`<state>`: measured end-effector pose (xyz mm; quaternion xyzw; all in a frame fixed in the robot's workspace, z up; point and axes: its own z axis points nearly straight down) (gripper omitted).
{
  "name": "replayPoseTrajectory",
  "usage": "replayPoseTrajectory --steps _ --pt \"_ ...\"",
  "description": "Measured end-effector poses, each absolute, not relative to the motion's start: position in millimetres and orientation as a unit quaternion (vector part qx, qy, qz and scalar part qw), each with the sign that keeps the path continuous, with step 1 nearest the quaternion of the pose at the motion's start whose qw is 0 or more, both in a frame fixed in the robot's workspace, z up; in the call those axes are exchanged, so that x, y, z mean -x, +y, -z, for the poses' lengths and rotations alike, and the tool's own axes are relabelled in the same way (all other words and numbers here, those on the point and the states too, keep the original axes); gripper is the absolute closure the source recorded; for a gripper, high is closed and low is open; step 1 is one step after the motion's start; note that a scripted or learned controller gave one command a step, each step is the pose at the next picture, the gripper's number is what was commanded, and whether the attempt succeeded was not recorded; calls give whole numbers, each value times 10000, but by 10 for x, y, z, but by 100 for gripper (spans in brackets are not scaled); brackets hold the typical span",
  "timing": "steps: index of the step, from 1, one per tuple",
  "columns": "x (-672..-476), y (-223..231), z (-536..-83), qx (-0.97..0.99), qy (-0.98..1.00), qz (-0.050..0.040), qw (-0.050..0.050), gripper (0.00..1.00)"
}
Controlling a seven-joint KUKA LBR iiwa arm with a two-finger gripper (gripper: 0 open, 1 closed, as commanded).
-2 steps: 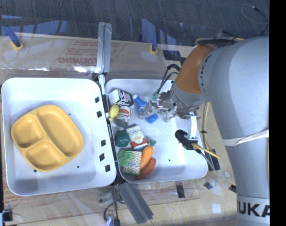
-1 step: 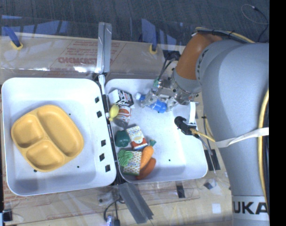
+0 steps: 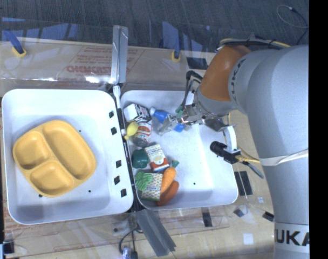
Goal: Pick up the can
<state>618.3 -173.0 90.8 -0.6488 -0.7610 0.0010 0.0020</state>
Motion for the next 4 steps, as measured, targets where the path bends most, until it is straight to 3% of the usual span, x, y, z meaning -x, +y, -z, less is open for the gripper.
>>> replayPoseTrajectory --steps 1,2,3,4 --pt "-6318 -1771 -1327 6084 -7936 -4 3 0" --pt "-6474 -1281 -1134 6706 -7417 5 -123 0" --pt "-6662 -1361 -1093 6678 -7442 74 -101 0" --pt "-6659 -1339 -1096 6604 -7508 61 -125 0"
